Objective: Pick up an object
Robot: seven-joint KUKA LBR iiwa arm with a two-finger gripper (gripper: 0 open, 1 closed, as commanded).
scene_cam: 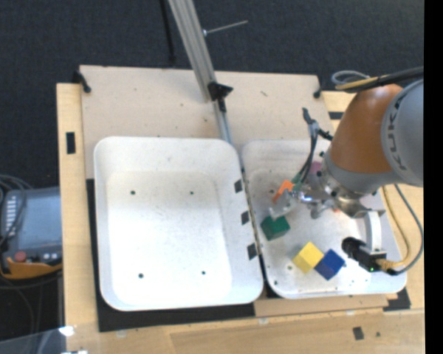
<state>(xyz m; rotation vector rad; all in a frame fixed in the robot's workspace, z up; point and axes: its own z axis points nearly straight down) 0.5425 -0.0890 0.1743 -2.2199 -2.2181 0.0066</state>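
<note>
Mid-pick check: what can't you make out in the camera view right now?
- Gripper: the arm's wrist covers it from above; finger state unreadable.
- Orange object: small, partly behind the gripper's parts; its shape is unclear.
- Right bin: the arm hides much of its right side.
- Green block, yellow block and blue block: visible; fine detail is too small.

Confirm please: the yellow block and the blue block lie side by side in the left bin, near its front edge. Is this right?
Not quite: the camera view shows the yellow block and the blue block side by side in the right bin, not the left bin. They do lie near its front edge.
</note>
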